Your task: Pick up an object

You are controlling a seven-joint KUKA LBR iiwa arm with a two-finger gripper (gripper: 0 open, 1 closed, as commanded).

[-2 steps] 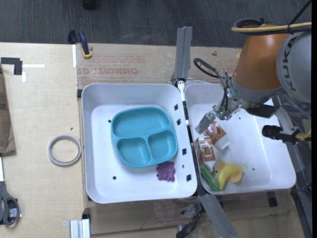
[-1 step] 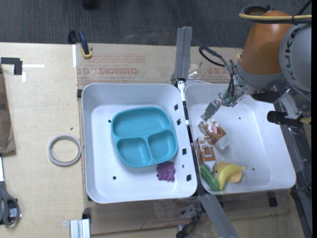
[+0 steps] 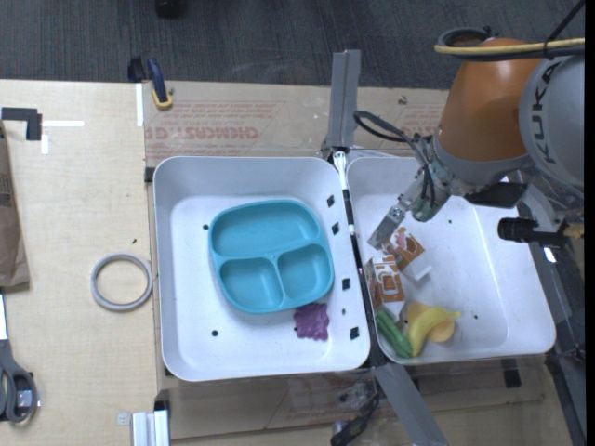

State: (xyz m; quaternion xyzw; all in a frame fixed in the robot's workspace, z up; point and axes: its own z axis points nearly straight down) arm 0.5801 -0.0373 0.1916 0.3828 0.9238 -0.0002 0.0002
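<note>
My gripper [image 3: 383, 230] hangs low over the left part of the right bin [image 3: 483, 277], pointing down and to the left. Just below and right of its tip lies a small brown-and-white packet [image 3: 407, 249], and a second brown packet [image 3: 385, 282] lies beneath that. At the bin's front sit a yellow banana [image 3: 430, 324] and a green vegetable [image 3: 393, 334]. I cannot see anything held by the gripper. The left bin [image 3: 172, 249] holds a blue divided plate [image 3: 270, 256] with a purple bunch of grapes [image 3: 312, 321] at its front edge.
A grey metal post [image 3: 344, 100] rises at the back between the two bins. On the wooden bench to the left lie a tape ring [image 3: 122, 281] and scissors [image 3: 14, 390]. The arm's orange band [image 3: 483, 91] looms over the right bin's back.
</note>
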